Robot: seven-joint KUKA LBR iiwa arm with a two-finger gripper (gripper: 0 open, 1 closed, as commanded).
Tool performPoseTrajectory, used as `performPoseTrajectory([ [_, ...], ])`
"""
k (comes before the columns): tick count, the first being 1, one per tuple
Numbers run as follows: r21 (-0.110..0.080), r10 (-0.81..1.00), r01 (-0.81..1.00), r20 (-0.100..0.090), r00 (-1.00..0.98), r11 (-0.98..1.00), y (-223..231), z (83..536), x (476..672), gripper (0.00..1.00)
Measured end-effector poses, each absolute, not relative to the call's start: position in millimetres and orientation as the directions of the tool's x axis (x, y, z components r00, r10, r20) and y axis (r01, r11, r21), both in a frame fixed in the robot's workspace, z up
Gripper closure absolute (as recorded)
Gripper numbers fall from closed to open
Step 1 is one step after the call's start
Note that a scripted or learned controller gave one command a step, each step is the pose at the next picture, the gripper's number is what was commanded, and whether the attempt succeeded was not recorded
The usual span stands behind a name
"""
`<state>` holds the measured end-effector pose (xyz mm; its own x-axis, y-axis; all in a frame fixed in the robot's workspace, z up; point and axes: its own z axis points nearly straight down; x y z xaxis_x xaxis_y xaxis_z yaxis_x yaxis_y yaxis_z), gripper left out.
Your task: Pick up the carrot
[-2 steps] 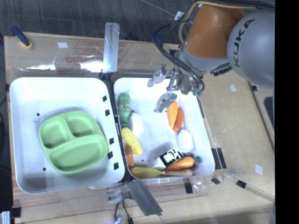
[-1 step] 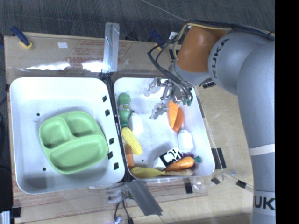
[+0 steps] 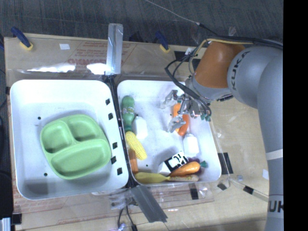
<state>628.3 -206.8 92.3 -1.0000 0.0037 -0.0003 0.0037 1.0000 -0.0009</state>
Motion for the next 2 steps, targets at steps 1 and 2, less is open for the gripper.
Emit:
performPoseTrajectory([
  [1,-0.001,-0.003,-0.003,-0.007,-1.0,1.0,-205,105,631.2,1.0],
  [2,0.002,0.355,0.355,-0.006,-0.935,0.935,-151,158,640.8,1.0],
])
